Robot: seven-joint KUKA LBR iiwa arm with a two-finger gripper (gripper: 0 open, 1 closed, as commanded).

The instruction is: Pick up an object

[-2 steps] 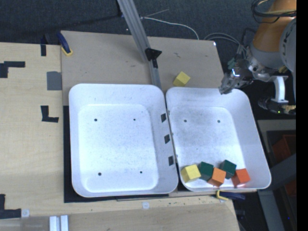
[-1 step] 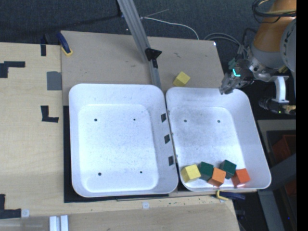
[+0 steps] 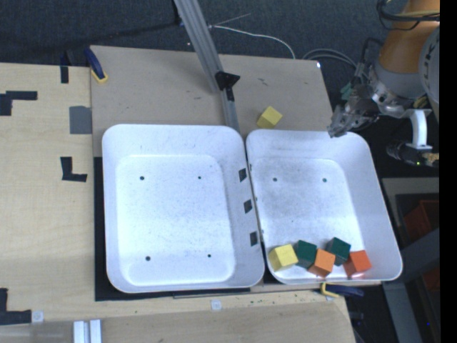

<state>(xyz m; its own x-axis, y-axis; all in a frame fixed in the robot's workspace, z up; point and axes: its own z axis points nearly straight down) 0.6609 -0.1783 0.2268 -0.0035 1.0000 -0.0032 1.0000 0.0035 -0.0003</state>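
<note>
Five small blocks are found clustered in the lower right of the frame, against the near wall of the right bin [image 3: 371, 164]. From left to right they are recorded as a yellow block [image 3: 283, 255], a dark green block [image 3: 305, 251], an orange block [image 3: 323, 262], a second green block [image 3: 338, 248] and a red-orange block [image 3: 358, 261]. The yellow, first green and orange blocks are seen touching one another; the second green block is set just behind the orange and red-orange ones.

A left bin [image 3: 114, 191] is placed side by side with the right one, their inner rims meeting at the centre of the frame. A sixth block, a lone yellow block [image 3: 270, 116], is noted outside the bins on the brown board [image 3: 157, 84], just above the upper left corner of the right bin.

At the upper right of the frame the arm [image 3: 407, 48] is seen, and its gripper [image 3: 340, 125] is positioned over the far right corner of the right bin, well apart from the cluster. Whether the claw is spread or pressed together cannot be told; nothing is seen between its tips.

A grey bar [image 3: 203, 41] is observed slanting from the top centre down towards the bins' junction.
</note>
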